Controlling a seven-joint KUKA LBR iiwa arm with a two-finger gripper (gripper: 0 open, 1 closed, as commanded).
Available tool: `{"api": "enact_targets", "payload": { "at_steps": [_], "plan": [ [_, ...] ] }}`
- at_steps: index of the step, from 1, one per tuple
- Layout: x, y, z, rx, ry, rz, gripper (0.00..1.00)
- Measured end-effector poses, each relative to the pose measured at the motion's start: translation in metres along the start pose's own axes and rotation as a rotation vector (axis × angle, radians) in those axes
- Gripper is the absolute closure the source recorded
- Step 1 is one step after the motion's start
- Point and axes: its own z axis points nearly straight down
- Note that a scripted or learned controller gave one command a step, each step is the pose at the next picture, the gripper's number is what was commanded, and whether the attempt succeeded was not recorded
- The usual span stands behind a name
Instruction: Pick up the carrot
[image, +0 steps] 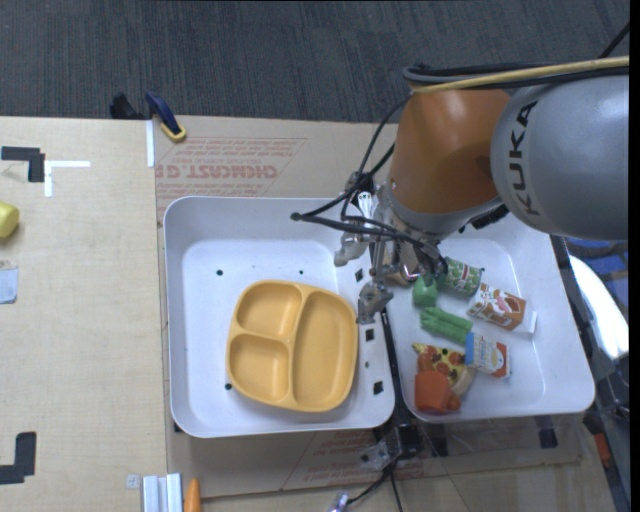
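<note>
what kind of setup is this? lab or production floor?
Most likely a robotics lab bench, not production. A grey and orange KUKA arm reaches over two white bins set on flattened cardboard. The bins hold a yellow divided plate and toy food items, and loose cables hang off the wrist.

Divided plate (293, 346) lying in left bin (200, 300), toy foods clustered in right bin (560, 370), gripper (385, 275) positioned over the wall between the bins, arm (520, 140) behind the right bin.
</note>
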Motion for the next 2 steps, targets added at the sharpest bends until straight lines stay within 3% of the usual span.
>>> {"api": "enact_targets", "payload": {
  "at_steps": [1,2],
  "plan": [
    [0.037,0.073,-0.037,0.0,-0.001,0.017,0.0],
    [0.068,0.135,0.093,-0.003,-0.012,-0.147,0.0]
  ]
}}
